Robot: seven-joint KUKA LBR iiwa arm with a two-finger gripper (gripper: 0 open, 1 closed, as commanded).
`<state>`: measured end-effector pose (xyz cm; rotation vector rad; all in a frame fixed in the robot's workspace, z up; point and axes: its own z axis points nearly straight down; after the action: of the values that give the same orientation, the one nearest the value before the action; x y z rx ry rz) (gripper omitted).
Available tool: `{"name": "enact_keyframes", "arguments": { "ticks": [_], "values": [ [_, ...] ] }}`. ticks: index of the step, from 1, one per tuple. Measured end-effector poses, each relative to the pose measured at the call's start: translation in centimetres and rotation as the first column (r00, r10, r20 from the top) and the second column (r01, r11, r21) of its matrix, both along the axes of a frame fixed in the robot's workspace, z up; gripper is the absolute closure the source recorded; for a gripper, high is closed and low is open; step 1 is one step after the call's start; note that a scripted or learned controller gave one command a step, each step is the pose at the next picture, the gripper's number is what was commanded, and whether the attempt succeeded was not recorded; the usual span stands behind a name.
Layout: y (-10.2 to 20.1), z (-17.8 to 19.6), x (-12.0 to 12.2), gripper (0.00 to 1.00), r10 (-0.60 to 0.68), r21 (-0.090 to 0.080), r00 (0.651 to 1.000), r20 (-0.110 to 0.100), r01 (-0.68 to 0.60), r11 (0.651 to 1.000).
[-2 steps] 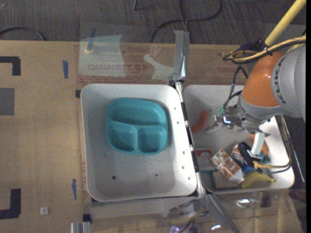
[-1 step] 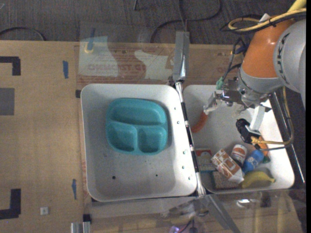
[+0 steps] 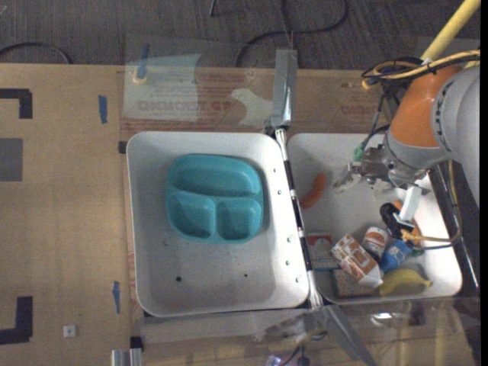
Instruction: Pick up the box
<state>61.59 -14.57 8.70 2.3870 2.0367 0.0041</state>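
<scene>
Box (image 3: 356, 259) lies at the near side of the right bin (image 3: 328, 155), touching a banana (image 3: 404, 282) and a can (image 3: 375, 242). Pincer (image 3: 364, 168) hangs farther back, well apart from it; its state cannot be told. Risk: crowding neighbours may block a clean grasp or be lifted instead.

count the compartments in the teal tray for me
3. The teal divided tray lies in the left bin: one wide compartment along its far side, and two smaller ones, left and right, along its near side.
</scene>
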Motion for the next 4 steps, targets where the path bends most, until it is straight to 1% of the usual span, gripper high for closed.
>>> {"name": "enact_keyframes", "arguments": {
  "ticks": [1,2,3,4],
  "values": [
    [-1.5,0.1,-8.9,0.00,-0.035,0.000,0.999,0.000,0.035,0.999],
    [-2.0,1.2,-8.8,1.00,-0.040,-0.006,0.999,0.005,0.040,0.999],
    [-2.0,1.2,-8.8,0.00,-0.040,-0.006,0.999,0.005,0.040,0.999],
    [2.7,0.0,-0.5,0.00,-0.140,0.000,0.990,0.002,0.140,0.990]
  ]
}}
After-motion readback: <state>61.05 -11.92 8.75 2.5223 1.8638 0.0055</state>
